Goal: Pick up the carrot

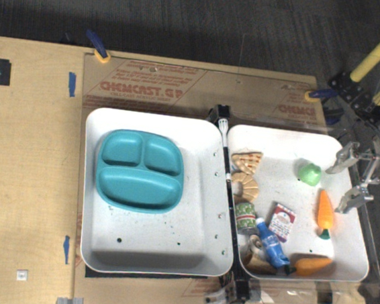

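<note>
From the overhead camera, the slim orange plastic carrot with a green tip lies lengthwise near the right wall of the right-hand shallow white bin, its green end pointing toward the near edge. It rests flat and free of its neighbours, so it is open to a grasp from above. The two-finger metal gripper hangs over that same right wall, just beside the carrot's upper end; its jaws stand spread apart with nothing between them, one finger toward the far side and one nearer the carrot. That placement reads as a lining-up for a descent, though the jaws sit a little off to the right of the carrot.

A round pale green ball lies near the carrot's top, close enough to be nudged. A second orange, stubby vegetable-shaped toy rests at the bin's near edge. The left-hand shallow white bin carries a teal plastic divided plate, well apart from the work.
</note>
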Controlling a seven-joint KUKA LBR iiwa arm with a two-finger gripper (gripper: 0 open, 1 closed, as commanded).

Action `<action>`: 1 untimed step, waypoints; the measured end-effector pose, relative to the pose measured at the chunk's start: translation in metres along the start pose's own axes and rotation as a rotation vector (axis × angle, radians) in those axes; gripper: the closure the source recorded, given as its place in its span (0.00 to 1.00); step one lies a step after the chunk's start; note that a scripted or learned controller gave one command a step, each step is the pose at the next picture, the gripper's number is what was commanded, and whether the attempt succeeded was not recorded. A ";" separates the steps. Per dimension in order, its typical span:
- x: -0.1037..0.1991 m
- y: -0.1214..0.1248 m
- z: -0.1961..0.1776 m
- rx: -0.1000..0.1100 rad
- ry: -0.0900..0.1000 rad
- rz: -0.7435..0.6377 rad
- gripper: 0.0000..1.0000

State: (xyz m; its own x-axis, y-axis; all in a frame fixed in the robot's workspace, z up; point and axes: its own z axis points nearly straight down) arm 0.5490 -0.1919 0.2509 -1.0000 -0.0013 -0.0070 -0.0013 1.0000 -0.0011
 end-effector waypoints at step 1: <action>-0.001 -0.008 0.152 0.002 -0.006 0.129 0.00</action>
State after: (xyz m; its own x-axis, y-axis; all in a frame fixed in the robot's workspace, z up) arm 0.5506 -0.2003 0.0987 -0.9918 0.1273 -0.0136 0.1273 0.9919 -0.0016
